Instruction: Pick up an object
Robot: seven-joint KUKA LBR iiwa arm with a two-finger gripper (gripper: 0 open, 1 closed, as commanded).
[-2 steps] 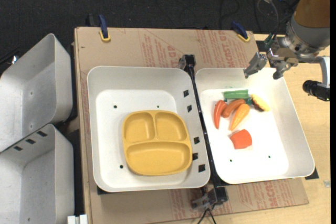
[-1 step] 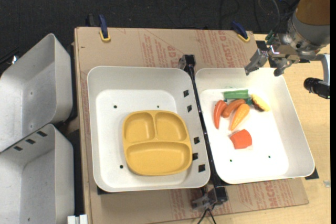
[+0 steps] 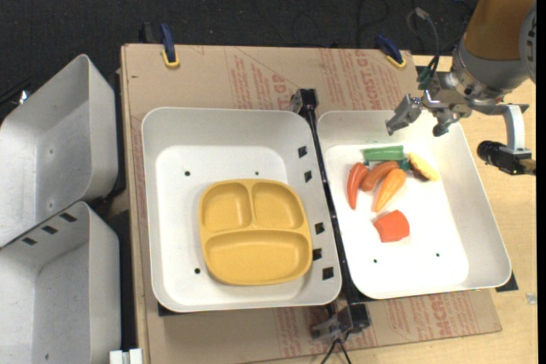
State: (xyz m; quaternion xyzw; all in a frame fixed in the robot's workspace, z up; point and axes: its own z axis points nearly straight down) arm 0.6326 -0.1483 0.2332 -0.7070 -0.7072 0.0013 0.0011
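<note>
Hovering above the far edge of the right shallow white plastic bin (image 3: 478, 183), the two-finger metal gripper (image 3: 422, 118) is hanging with its jaws apart and nothing between them. The grey arm with its orange band (image 3: 502, 13) is reaching in over that bin's far right corner.

Both bins are sitting side by side on a brown cardboard-covered bench (image 3: 256, 68), with a black divider strip running between them. The left shallow white plastic bin (image 3: 171, 149) is carrying a yellow plastic tray with three compartments (image 3: 254, 231), which is lying near the bin's middle, a little toward its near edge. Two more white bins (image 3: 51, 183) are leaning off the bench's left edge.

In the far half of the right bin, a cluster of toy foods is lying just below the gripper. A flat green rectangular piece (image 3: 383, 153) is lying nearest the far edge, with a small yellow and dark piece (image 3: 423, 168) just beside it on the right. Touching these, several orange and red carrot-shaped pieces (image 3: 374, 181) are fanning out toward the bin's middle. A squat red-orange block (image 3: 392, 226) is sitting apart from them, closer to the centre of the bin.
</note>
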